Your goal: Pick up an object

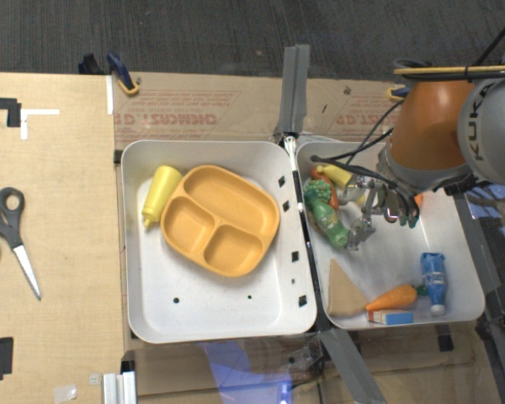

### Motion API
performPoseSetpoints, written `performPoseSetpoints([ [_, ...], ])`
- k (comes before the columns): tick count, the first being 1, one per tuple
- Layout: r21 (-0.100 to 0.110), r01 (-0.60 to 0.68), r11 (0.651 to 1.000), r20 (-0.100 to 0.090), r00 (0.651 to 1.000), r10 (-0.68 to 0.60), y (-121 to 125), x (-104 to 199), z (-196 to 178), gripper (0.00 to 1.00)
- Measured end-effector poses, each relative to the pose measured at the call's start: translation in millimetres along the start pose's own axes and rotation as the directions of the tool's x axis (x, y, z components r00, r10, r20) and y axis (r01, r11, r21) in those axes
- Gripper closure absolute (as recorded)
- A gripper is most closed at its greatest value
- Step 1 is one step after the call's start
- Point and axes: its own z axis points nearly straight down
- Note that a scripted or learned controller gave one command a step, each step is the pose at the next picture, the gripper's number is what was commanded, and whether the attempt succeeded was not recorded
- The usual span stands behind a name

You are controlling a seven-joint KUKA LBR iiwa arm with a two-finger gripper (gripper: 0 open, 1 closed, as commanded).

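My gripper [364, 225] hangs low in the right bin [454, 251], under the orange wrist band. It is just right of a green leafy toy [324, 213], close to it or touching it; I cannot tell which. A yellow piece [335, 174] lies behind the green toy. An orange carrot [393, 297], a small blue-and-orange box [391, 316] and a blue bottle [433, 278] lie at the bin's front right. Nothing is visibly held.
A tan triangular piece [343, 291] lies at the right bin's front left. The left bin [210, 310] holds an orange divided plate [219, 220] and a yellow bottle [160, 194]. Scissors [13, 234] lie on the bench at far left.
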Motion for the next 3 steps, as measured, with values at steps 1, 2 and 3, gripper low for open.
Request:
performPoseSetpoints([
  [1, 0.000, -0.120, 0.993, -0.003, 0.993, 0.120, 10.4, 7.5, 0.9, 0.00],
  [2, 0.001, -0.118, 0.993, 0.005, 0.993, 0.118, 9.9, 5.3, -10.6, 1.00],
  [3, 0.000, 0.336, 0.942, 0.000, 0.942, -0.336, -66.5, 35.4, -50.2, 1.00],
])
